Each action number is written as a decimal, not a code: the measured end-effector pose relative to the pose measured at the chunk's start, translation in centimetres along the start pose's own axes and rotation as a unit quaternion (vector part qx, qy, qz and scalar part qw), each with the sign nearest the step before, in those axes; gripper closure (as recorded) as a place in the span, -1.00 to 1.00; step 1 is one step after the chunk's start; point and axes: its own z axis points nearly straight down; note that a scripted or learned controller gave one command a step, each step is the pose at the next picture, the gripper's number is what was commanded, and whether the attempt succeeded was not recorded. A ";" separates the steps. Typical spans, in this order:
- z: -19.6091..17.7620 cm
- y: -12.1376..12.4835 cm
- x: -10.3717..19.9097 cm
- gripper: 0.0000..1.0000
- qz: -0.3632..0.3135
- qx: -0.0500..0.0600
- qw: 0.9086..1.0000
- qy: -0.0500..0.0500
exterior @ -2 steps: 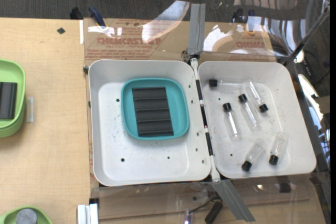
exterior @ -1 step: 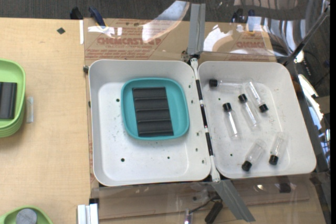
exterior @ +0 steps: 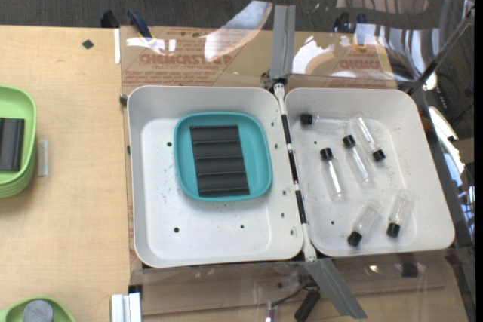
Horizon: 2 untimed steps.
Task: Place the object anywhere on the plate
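Capped clear vials (exterior: 355,154) scatter the right bin (exterior: 423,237); left bin (exterior: 151,237) holds a teal plate (exterior: 183,162).

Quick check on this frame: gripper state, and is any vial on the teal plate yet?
Gripper: cannot be told.
Teal plate: carries no vial; the clear vials lie in the right bin.
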 end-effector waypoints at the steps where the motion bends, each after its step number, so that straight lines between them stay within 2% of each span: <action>1: 0.0 -0.1 -0.4 -1.00 0.001 0.001 1.000 0.000; 2: 0.0 -0.1 0.2 -1.00 -0.002 0.000 1.000 0.000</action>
